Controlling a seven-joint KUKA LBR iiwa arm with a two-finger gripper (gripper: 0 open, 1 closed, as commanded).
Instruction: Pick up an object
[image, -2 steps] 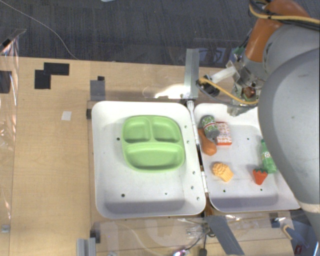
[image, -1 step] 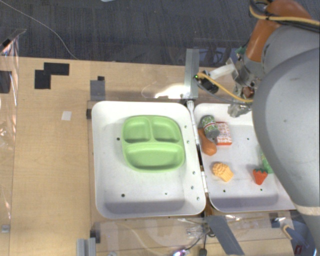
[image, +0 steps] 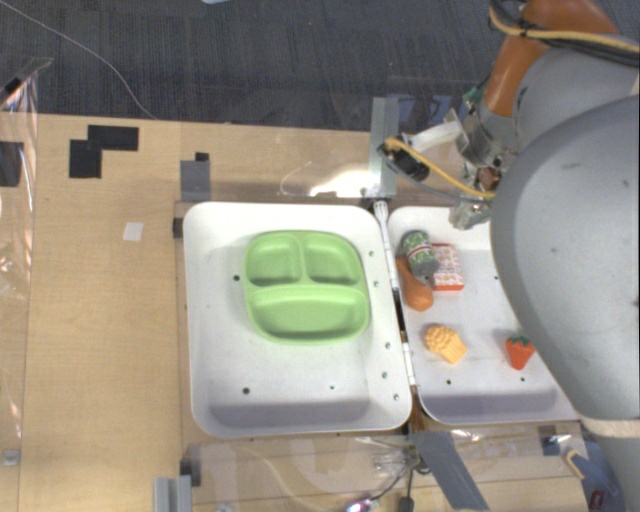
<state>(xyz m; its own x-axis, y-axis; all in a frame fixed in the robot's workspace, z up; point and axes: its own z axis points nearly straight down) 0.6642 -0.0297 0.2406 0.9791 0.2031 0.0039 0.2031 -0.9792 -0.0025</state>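
In the camera view the grey arm with the orange band fills the right side, and its pincer (image: 467, 211) hangs over the far edge of the right-hand shallow white bin (image: 480, 400); whether it is wide or narrow cannot be told from here, and nothing shows in its grip. The nearest candidates lie just below and to the left of the pincer: a small green cylindrical can (image: 415, 248), touching a flat red-and-white packet (image: 449, 268) on one side and an orange carrot-shaped toy (image: 415, 291) on the other. The carrot's long axis runs towards the near edge of the bin, alongside the bin's left wall. Further from the pincer in that same direction sit a lumpy yellow toy (image: 447, 343) and, beside the arm, a small red strawberry-like toy (image: 518, 352). Well to the pincer's left, the other bin holds a green divided plastic plate (image: 305, 285). The can looks the shortest reach, though crowded.
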